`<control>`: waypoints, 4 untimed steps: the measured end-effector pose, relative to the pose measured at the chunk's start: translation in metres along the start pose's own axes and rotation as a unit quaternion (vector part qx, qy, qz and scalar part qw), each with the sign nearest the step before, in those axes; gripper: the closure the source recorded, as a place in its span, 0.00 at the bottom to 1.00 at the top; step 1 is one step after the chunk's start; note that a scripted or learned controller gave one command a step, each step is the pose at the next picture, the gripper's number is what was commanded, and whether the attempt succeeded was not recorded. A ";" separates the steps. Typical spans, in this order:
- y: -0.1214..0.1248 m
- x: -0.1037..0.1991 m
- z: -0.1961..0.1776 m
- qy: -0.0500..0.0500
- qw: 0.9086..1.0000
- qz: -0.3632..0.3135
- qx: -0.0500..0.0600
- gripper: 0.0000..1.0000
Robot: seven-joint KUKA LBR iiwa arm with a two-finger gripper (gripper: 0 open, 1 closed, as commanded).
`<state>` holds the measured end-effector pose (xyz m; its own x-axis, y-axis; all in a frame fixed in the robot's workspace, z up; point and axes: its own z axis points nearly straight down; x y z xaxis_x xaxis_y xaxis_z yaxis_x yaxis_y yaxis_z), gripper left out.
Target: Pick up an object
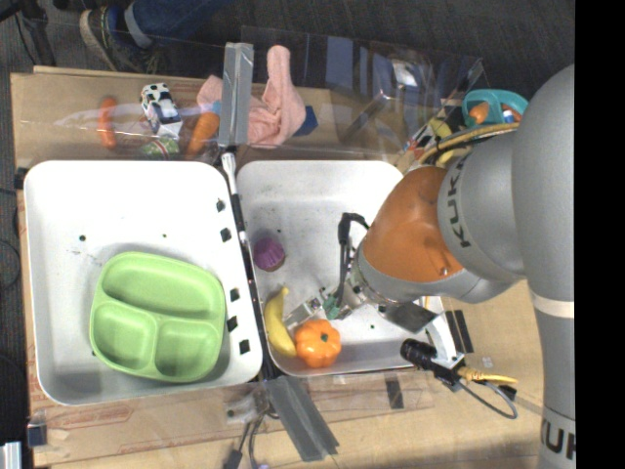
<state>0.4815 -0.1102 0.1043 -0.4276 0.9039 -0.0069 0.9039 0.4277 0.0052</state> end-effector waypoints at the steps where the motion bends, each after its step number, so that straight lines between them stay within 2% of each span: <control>1: 0.003 0.000 0.003 -0.011 0.990 -0.139 -0.006 0.00; 2: 0.003 0.004 -0.004 -0.005 0.990 -0.143 -0.004 1.00; 3: 0.003 0.003 -0.004 -0.006 0.990 -0.143 -0.003 0.00; 4: -0.004 0.000 0.008 -0.002 1.000 -0.020 0.000 0.00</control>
